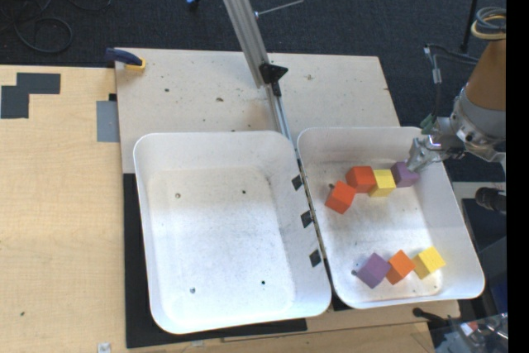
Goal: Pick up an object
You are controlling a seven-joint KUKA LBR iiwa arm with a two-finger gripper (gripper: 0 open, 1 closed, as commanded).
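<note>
The right bin holds several small blocks. Near its far side lie an orange block, a red-orange block, a yellow block and a purple block in a rough row. Near the front sit a purple block, an orange block and a yellow block. My gripper hangs at the bin's right far corner, just above and right of the far purple block. Whether it touches that block is unclear.
The left bin lies beside the right one, with black clips along the shared edge. A slanted aluminium post rises behind the bins. A blue and yellow clamp sits at the bench's far left corner.
</note>
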